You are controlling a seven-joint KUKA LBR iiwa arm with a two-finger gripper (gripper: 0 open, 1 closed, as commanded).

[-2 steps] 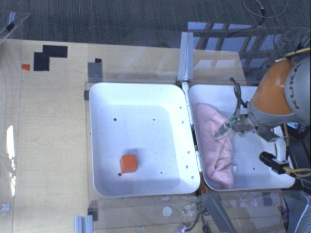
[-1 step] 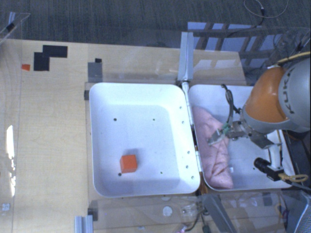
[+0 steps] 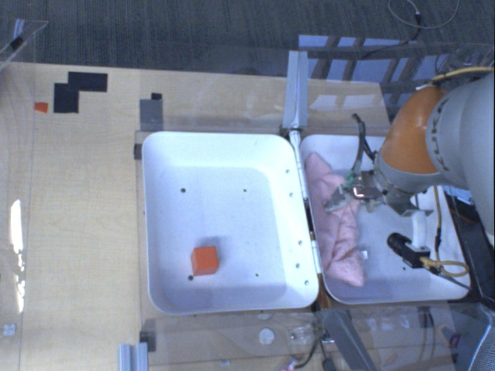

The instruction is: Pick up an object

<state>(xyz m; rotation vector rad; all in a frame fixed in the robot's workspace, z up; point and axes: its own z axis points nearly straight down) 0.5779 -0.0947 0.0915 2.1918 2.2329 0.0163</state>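
Note:
A crumpled pink cloth [image 3: 334, 222] lies along the left side of the right bin [image 3: 387, 284]. An orange block [image 3: 205, 260] sits in the lower left part of the left bin [image 3: 232, 161]. My gripper [image 3: 346, 196] hangs over the right bin, just above the upper part of the pink cloth, with the grey arm and its orange band behind it to the right. The fingers point left toward the cloth, and nothing shows between them.
A metal divider [image 3: 296, 99] runs between the two bins at the back. Black and orange marks [image 3: 73, 91] lie on the wooden bench at the far left. The bench edge and frame parts lie below the bins.

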